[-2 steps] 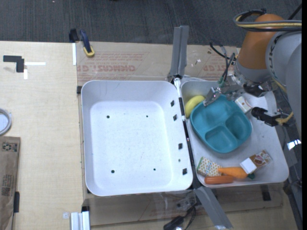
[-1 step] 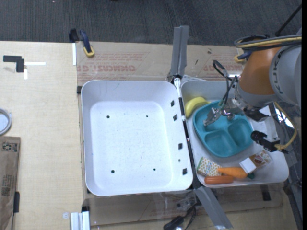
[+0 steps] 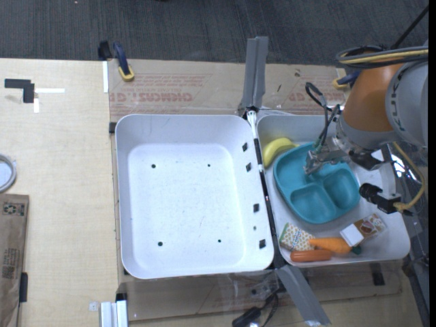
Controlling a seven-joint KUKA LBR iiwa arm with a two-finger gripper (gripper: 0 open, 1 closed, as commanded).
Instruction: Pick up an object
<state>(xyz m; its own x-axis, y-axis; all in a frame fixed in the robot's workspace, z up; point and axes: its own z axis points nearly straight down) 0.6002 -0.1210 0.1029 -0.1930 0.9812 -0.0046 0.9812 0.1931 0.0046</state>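
Dark carpet runs along the top of the scene; below it a pale wooden bench [image 3: 54, 182] carries two shallow white bins side by side. Left bin [image 3: 126, 203]: bare white floor with a few small dark dots. Right bin [image 3: 402, 247]: crowded.

Contents of right bin: a teal divided tray [image 3: 320, 199], tilted, with two compartments showing, takes up the centre. A yellow banana-like piece [image 3: 276, 148] sits at the tray's 10 o'clock, touching its rim. At the tray's 6 o'clock lie an orange carrot-shaped item [image 3: 327, 245], a small patterned packet [image 3: 294, 236] just beside it at 9 o'clock, and a small white-and-brown box [image 3: 364, 229] at its 2 o'clock.

Grey arm with its orange band enters from 3 o'clock. The gripper [image 3: 317, 161] hangs over the tray's upper compartment, at or close to its inner surface. Cannot tell whether it is spread or closed; nothing visibly held.
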